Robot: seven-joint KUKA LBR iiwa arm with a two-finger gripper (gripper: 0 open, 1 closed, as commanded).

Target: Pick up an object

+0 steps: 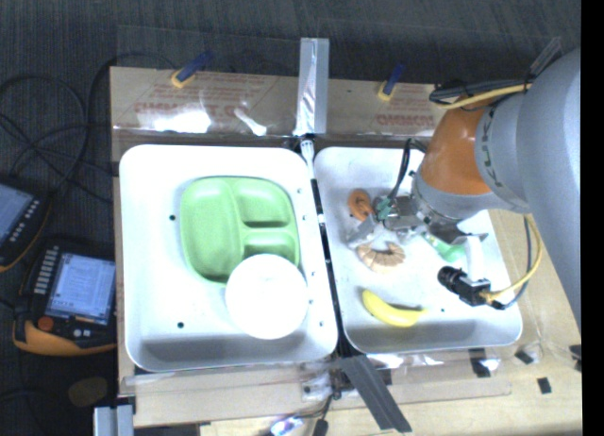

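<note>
Dark grey carpet (283,0) surrounds the wooden bench (132,104).

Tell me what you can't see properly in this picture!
- Gripper: the camera view has it small and blurred under the wrist, so whether it holds anything is unclear.
- Green thing in the right bin: partly hidden by the arm.
- Green tray: its near corner is covered by the white plate.
- Arm: cut off by the right edge.
</note>
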